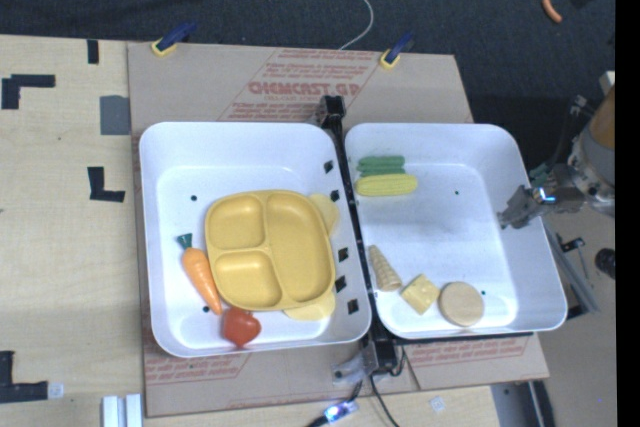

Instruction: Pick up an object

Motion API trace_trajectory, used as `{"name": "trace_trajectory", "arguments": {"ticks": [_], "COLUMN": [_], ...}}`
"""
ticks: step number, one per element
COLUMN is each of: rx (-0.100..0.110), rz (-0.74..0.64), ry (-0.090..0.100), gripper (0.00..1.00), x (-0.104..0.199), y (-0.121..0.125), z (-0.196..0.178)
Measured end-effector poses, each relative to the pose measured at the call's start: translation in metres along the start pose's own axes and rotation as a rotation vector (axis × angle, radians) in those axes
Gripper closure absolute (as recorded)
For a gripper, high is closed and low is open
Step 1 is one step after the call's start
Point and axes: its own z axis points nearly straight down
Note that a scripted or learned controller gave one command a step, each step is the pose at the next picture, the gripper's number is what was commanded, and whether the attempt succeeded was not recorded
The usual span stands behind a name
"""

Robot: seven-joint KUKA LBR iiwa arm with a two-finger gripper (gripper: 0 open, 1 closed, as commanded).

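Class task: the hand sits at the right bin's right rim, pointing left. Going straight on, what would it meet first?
Probably nothing soon: the hand faces bare floor of the right bin; the corn lies above that line, though depth is unclear.

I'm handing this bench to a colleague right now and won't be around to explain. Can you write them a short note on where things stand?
Gripper: at the right bin's right rim, nothing seen between its fingers; whether they are open or shut is unclear.
Right bin: corn cob with a green piece behind it at the far left; cone, cheese wedge and round biscuit along the near side.
Left bin: yellow divided plate, carrot, red piece.
Done: nothing picked up yet.
Left: choose an object, grasp, lift.
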Motion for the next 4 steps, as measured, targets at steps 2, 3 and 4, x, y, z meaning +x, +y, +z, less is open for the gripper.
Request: {"name": "trace_trajectory", "arguments": {"ticks": [2,3,4], "rx": [0.004,0.004,0.005], "rz": [-0.005,-0.006,-0.005], "ry": [0.002,0.003,0.002], "gripper": [1.0,1.0,1.0], "x": [0.101,0.158,0.211], "y": [0.017,0.028,0.03], "z": [0.002,-0.007,-0.008]}}
